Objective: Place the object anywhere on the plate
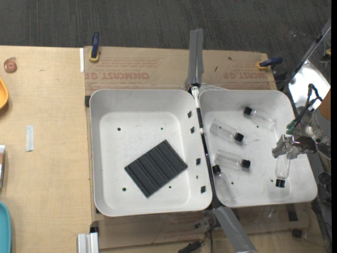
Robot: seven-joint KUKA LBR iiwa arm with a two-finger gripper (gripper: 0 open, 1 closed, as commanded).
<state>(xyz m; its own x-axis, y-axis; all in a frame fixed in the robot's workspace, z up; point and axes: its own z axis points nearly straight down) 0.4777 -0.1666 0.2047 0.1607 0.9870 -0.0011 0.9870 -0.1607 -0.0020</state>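
Note:
A dark grey ribbed plate [156, 167] lies tilted on the floor of the left bin [105, 194]. Several clear vials with black caps lie in the right bin [263, 196]. One vial [283, 168] sits near that bin's right wall with its cap toward the front. My gripper [283, 148] is directly over this vial's upper end, at the bin's right side. The gripper body hides where it meets the vial, so I cannot tell if they touch.
Other vials lie at the back [258, 116], middle [227, 132], lower middle [233, 160] and by the divider [216, 174]. A metal bar [196, 57] runs between the bins. Clamps [95, 46] hold the cardboard under them.

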